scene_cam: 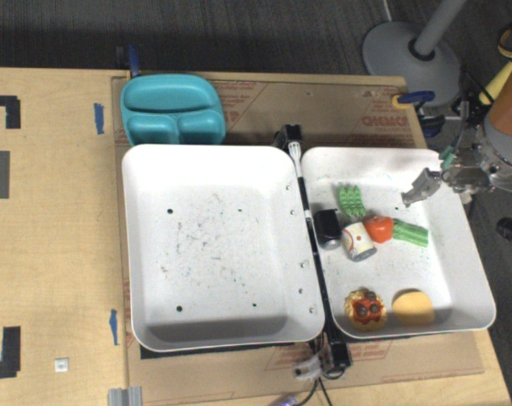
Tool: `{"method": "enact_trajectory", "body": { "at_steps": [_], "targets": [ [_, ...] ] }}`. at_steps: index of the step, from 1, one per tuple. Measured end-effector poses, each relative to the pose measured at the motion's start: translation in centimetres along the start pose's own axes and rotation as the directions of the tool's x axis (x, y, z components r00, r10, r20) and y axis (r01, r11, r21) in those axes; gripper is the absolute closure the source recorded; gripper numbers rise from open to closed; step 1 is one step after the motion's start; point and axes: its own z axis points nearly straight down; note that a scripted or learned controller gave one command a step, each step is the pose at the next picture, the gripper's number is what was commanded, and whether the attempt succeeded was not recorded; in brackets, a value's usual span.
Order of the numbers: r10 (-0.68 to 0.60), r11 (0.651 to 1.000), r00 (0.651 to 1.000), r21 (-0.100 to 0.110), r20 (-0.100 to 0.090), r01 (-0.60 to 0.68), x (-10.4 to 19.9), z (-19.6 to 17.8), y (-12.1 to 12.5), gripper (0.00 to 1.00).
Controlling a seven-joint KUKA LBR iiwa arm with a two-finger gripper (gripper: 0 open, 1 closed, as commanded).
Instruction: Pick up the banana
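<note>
Looking down on the surface, we see two white bins side by side, the left bin (213, 244) bare of objects and the right bin (459, 252) holding the clutter. The gripper (421, 186) hangs over the right bin's far right part; we cannot tell how it is set. No object sits in it. We cannot pick out a banana with certainty: the nearest match is a yellow lump (414, 305) near that bin's near right corner, beside a patterned ball (366, 307). A carrot (395, 230), a green comb-like piece (351, 201), a black block (327, 227) and a small can (357, 241) lie mid-bin. A teal tray (172, 108) rests beyond the left bin.
</note>
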Motion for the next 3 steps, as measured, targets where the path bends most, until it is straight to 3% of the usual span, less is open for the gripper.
{"method": "enact_trajectory", "body": {
  "at_steps": [1, 2, 3],
  "targets": [
    [-0.032, 0.999, 0.999, -0.023, 0.005, 0.032, 5.0, 11.0, 0.1, 0.00],
    [-0.032, 0.999, 0.999, -0.032, 0.007, 0.032, 5.0, 9.6, 0.4, 1.00],
    [-0.032, 0.999, 0.999, -0.035, 0.007, 0.032, 5.0, 8.6, 0.5, 1.00]
  ]
}}
